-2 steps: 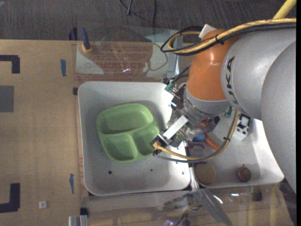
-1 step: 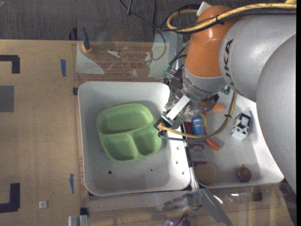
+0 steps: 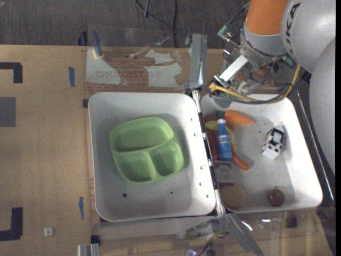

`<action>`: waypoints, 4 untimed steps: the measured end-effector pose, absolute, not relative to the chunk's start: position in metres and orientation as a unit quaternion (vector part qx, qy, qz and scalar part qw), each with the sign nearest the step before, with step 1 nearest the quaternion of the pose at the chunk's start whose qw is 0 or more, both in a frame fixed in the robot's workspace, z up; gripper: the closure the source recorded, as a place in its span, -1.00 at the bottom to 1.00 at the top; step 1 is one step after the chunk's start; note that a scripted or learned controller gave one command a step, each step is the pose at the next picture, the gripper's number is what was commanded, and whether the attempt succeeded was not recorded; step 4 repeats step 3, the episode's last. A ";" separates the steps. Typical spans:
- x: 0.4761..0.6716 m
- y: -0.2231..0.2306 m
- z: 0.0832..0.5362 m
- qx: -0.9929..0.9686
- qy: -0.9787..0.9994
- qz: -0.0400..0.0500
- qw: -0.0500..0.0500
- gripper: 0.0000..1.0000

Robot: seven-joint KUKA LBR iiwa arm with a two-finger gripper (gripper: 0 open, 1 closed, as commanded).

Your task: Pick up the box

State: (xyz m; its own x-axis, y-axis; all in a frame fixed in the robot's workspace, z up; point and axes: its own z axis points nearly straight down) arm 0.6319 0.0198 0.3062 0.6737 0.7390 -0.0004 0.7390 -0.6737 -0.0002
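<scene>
White card with black printed patches: the box (image 3: 273,142), a small carton lying tilted in the right bin (image 3: 306,159), well below the pincer (image 3: 230,78) and a little toward the arm's side, apart from every other item.

Handling, as judged: light, probably thin cardboard, stiff along its edges but liable to dent or crush on its broad faces under a hard squeeze. The printed skin looks smooth and may slip. Best hold: across the two long side walls near the middle of its length, pincer turned to match the carton's slant, closing only until firm.

Appearance: roughly oblong, one end toward the bin's far wall, the other toward the near wall; the black markings sit mostly on the upper end, too small to read.

Pincer: held over the far left corner of the right bin, above its rim, amid yellow cabling (image 3: 234,94); whether it is released or clenched cannot be told. Nothing is seen between its tips.

Other stock, right bin: carrot (image 3: 240,118) directly below the pincer; blue bottle (image 3: 224,140) below that; further small items along the bin's left wall, down to a tan disc (image 3: 232,196); brown round object (image 3: 275,197) near the front wall.

Left bin (image 3: 101,143), beyond the divider from the pincer: green sectioned plate (image 3: 147,149).

Surface: tan board (image 3: 42,143) with blue tape marks.
</scene>
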 end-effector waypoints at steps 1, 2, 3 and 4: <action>0.522 -0.042 0.250 0.858 0.514 -0.002 -0.002 1.00; 0.520 0.005 0.244 0.859 0.512 -0.002 -0.002 1.00; 0.521 0.005 0.253 0.859 0.511 -0.002 -0.002 1.00; 0.521 0.005 0.253 0.859 0.511 -0.002 -0.002 1.00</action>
